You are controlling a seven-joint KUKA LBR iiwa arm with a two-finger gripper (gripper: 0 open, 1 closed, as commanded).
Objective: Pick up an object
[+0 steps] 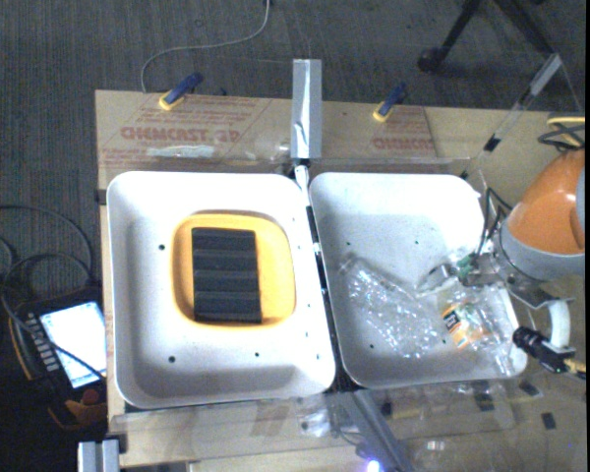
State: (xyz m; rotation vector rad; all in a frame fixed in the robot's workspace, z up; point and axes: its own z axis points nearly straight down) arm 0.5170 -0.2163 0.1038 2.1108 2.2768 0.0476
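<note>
The left white bin (128, 264) holds a yellow tray (280, 273) with a black ribbed block (224, 273) lying in it. Across the floor of the right white bin (393, 190) lies crumpled clear plastic (383, 303). A small item with an orange label (459, 323) sits in that bin's right front corner. My gripper (462, 268) is low over the right side of the right bin, just above and behind the orange-labelled item, partly hidden by clear wrap and glare. The orange-banded wrist (551, 209) rises behind it at the frame's right.
An upright metal post (306, 106) stands at the back between the bins. Two blue-and-yellow clamps (180, 89) (390, 99) hold the cardboard backing. A lit tablet (69, 337) and cables lie on the floor to the left.
</note>
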